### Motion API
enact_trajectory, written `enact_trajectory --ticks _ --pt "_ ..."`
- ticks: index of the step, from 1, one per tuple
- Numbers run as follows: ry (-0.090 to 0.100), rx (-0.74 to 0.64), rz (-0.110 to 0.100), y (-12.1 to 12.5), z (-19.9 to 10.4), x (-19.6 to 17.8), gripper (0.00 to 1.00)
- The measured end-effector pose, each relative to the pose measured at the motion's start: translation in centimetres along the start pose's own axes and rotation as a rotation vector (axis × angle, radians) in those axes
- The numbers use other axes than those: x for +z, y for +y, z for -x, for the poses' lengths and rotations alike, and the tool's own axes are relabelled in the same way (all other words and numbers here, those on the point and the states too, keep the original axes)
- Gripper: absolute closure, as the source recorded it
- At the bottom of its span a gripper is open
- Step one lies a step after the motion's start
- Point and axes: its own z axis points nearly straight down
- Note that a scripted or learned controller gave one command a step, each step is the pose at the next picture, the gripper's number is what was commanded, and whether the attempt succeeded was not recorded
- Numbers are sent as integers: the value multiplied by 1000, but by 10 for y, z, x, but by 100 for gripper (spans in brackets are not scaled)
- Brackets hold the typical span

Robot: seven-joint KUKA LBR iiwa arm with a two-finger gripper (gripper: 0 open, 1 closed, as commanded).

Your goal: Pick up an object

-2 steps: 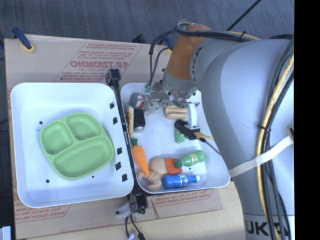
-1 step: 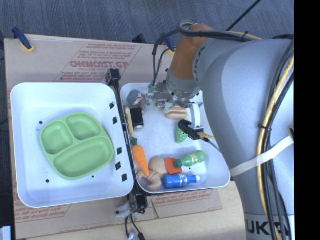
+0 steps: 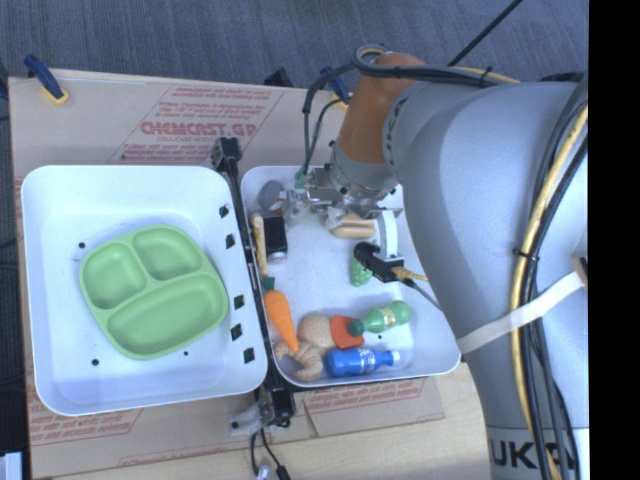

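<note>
The gripper [image 3: 318,200] is hanging above the carrot [image 3: 281,317], at the far end of the right bin [image 3: 432,353]; its grip state cannot be told.

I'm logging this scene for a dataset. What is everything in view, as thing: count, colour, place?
Bins: 2, white, side by side on cardboard.
Plate: 1, green, three sections, left bin.
Carrot: 1, orange, right bin, left side.
Blue bottle: 1, right bin, front.
Green bottle: 1, right bin, behind the blue one.
Clamp: 1, blue and yellow, bench's far left corner.
Arm: 1, grey with orange band, from right.
Gripper: 1, over right bin's far end.
</note>
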Motion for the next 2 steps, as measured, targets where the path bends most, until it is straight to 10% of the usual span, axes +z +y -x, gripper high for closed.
enact_trajectory --ticks 1,2 --pt "12 -6 0 1 -6 -9 100" --pt "1 -5 -1 0 0 -10 0"
